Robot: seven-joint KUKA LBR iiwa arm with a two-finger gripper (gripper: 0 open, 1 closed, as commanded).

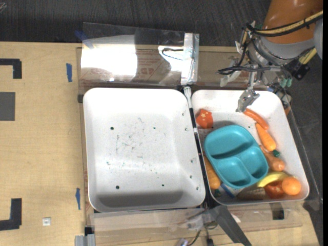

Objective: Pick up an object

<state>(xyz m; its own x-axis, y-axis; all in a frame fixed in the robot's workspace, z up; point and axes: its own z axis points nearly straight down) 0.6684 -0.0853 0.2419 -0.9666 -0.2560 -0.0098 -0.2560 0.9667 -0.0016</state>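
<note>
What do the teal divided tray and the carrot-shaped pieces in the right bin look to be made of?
The teal tray looks like moulded plastic: uniform colour, rounded compartment walls, a soft semi-gloss sheen. The carrot-shaped pieces are probably plastic toy food, judging by their flat, even orange and smooth surface; at this resolution rubber or foam cannot be ruled out. The right bin itself looks like matte white plastic.

Dark grey carpet-like floor [154, 4] runs across the top of the frame and down the right side. Tan wooden tabletop [41, 137] fills the left, with black angular markings [11, 68] at the left edge and small strips of blue tape [68, 72] near the bins. A clear plastic sheet [138, 58] lies at upper centre, catching a bright glare from overhead light. Lighting is even, with soft shadows. A dark grey strut [233, 232] angles in at bottom centre.
</note>
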